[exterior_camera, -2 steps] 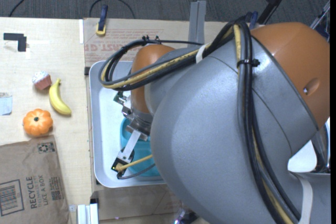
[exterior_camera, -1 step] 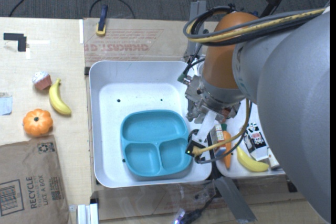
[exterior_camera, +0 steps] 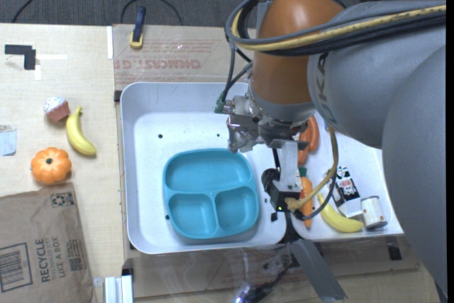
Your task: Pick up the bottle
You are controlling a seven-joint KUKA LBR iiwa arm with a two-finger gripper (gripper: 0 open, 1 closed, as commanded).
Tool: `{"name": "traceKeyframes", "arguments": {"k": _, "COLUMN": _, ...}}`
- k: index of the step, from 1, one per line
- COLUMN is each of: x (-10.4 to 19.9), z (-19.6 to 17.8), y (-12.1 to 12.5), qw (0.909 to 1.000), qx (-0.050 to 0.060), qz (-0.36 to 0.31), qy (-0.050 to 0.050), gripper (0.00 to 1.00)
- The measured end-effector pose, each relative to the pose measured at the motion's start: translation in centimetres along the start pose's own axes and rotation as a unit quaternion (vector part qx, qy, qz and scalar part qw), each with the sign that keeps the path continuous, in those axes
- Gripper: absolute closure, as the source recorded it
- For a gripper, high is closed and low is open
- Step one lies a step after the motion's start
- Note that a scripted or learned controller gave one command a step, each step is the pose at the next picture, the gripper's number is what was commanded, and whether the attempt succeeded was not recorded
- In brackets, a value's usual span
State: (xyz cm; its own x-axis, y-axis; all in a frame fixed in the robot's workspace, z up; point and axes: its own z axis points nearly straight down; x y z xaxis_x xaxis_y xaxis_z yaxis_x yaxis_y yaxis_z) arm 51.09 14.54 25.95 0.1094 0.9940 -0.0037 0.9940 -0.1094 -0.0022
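Observation:
A small white bottle-like cylinder [exterior_camera: 373, 213] lies on its side at the near right corner of the right bin [exterior_camera: 386, 223]. My gripper [exterior_camera: 242, 137] hangs under the orange wrist at the seam between the two bins, over the far right edge of a blue divided plate [exterior_camera: 210, 193]. It is well to the left of the white cylinder. The wrist hides the space between the gripper's tips.
The blue plate lies in the left bin [exterior_camera: 142, 152]. In the right bin lie a yellow banana [exterior_camera: 339, 219], orange carrots [exterior_camera: 310, 135] and a small black-and-white item [exterior_camera: 345, 185]. On the bench to the left are another banana [exterior_camera: 79, 133], a small pumpkin [exterior_camera: 51, 165] and a cupcake [exterior_camera: 55, 108].

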Motion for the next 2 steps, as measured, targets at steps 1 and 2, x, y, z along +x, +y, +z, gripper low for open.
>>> {"name": "traceKeyframes", "arguments": {"k": 1, "x": 1.5, "z": 6.1, "y": 6.5, "qw": 0.9906, "qx": 0.001, "qz": 0.137, "qy": 0.0, "gripper": 1.0}}
{"name": "traceKeyframes", "arguments": {"k": 2, "x": -1.5, "z": 12.8, "y": 1.0, "qw": 0.9998, "qx": 0.002, "qz": -0.018, "qy": 0.0, "gripper": 1.0}}
